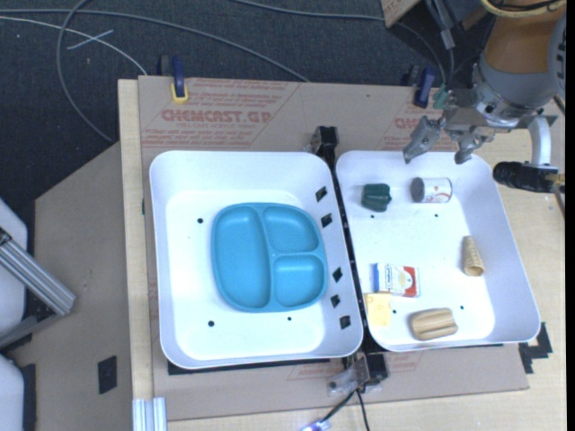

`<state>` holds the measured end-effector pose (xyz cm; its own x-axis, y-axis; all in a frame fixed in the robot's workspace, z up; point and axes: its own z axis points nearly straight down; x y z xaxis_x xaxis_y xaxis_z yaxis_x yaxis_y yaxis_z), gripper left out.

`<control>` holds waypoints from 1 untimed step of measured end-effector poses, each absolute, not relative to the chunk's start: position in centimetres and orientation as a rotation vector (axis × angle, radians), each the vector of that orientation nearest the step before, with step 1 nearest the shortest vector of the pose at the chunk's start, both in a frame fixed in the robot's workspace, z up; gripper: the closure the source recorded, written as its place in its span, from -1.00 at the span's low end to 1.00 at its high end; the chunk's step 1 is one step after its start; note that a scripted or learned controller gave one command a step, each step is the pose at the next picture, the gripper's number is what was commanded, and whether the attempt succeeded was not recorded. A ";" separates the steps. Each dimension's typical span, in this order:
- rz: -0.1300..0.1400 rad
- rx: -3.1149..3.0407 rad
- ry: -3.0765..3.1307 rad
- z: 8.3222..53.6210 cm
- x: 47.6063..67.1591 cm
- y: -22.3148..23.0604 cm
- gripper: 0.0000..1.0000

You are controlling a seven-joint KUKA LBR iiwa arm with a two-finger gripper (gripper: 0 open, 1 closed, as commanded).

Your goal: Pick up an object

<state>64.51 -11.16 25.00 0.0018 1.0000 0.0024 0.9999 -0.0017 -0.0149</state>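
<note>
Dark carpet with loose grey cables [108,25] around a cardboard-topped bench [225,106], clamped at the far edge with a blue-and-yellow clamp [179,77]. On it, two shallow white bins side by side: left bin [171,241] with a blue divided plate [269,257] at its middle; right bin [512,285] with six small things scattered. Near the far edge of that bin, a dark green block [376,197] and, just beside it to the right, a small white cylinder with a dark cap [431,189], lying on its side. Further toward the near edge, a tan ridged piece [473,256] by the right wall, a red, white and blue box [395,279], a yellow square [377,310] touching the box's corner, and a wooden block [432,323]. Gripper [440,149] poised over the far rim of the right bin, fingers spread wide, nothing between them, well above the bin floor by the look of it. Likely still the approach step, nothing picked yet. Nearest candidates: white cylinder, almost directly below and slightly toward the near side, or green block a little to the left. Next move, probably: shift slightly nearer, centre over one of them, descend until the fingers straddle it, then close. Worth noting: cylinder apt to roll if nudged by one finger first.
</note>
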 end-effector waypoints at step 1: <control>0.000 -2.220 -2.222 25.9 64.7 -11.1 -1.00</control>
<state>64.73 -11.13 25.87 -0.0007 1.0000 0.0009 1.0000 0.0007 -0.0006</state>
